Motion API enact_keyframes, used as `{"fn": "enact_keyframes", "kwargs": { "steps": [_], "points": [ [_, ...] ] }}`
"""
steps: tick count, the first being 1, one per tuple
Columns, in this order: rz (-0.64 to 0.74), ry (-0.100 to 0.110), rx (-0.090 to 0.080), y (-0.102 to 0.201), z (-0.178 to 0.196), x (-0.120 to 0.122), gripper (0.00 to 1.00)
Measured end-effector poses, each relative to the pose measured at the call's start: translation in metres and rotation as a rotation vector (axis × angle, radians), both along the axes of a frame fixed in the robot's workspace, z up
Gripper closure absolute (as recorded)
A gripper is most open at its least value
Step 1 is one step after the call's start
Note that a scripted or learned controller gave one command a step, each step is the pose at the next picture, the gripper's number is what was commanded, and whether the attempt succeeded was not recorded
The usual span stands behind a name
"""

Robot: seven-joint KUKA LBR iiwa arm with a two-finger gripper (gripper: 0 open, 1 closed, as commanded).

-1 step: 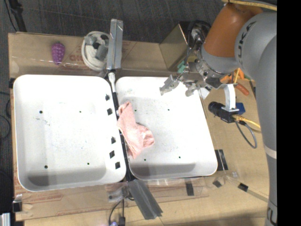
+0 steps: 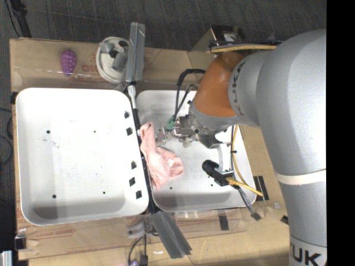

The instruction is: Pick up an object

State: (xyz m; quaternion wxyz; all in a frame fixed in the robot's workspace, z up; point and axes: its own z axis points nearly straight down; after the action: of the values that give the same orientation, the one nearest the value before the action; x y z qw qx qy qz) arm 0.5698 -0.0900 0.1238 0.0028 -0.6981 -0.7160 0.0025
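Two white bins sit side by side on the worktop (image 2: pixel 39 73). The left bin (image 2: pixel 72 148) has bare white floor. The right bin (image 2: pixel 191 195) holds a crumpled pink cloth (image 2: pixel 161 162), lying along the bin's left wall, against the divider between the bins. The grey arm (image 2: pixel 288 93) with its orange band comes in from the right and bends down over the right bin. The pincer (image 2: pixel 173 131) is low over that bin's middle, just beside the cloth's upper right edge, maybe touching it, hard to say. Can't tell if the pincer is apart or together; the wrist hardware clutters it, and nothing is visibly clamped in it. Behind the left bin, on the worktop, a small purple lump (image 2: pixel 68 61) and a white round thing (image 2: pixel 111 60) sit near each other, not touching.
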Motion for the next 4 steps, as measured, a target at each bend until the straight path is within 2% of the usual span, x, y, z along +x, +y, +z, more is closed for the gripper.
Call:
{"fn": "enact_keyframes", "kwargs": {
  "steps": [1, 2, 3, 4],
  "points": [
    [-0.024, -0.004, 0.000, 0.020, 0.068, 0.016, 0.00],
    [0.047, 0.000, 0.001, -0.031, -0.022, -0.007, 0.00],
    [0.159, -0.003, 0.002, -0.020, -0.033, -0.057, 0.00],
    [0.300, -0.006, 0.000, -0.008, -0.032, -0.040, 0.00]
  ]
}}
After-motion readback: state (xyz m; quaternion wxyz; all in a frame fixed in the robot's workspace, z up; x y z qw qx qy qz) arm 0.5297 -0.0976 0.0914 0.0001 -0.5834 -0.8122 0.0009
